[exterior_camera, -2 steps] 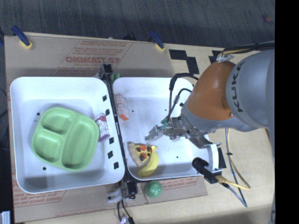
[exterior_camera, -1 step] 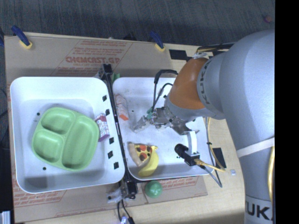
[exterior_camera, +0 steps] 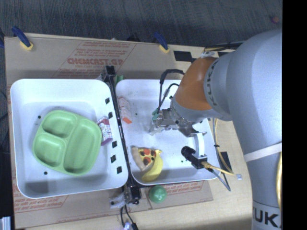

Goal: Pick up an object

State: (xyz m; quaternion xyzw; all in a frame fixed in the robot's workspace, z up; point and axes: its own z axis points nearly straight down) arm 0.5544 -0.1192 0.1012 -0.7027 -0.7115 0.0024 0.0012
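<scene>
Claw point(exterior_camera: 156, 124) low in right bin point(exterior_camera: 144, 87), grip state unreadable; banana point(exterior_camera: 152, 170) and pizza slice point(exterior_camera: 145, 155) near front wall, likely light, rigid, slick; grasp banana across mid-curve

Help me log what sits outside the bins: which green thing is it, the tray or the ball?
The green ball. It rests on the cardboard just below the right bin, while the green tray lies inside the left bin.
</scene>
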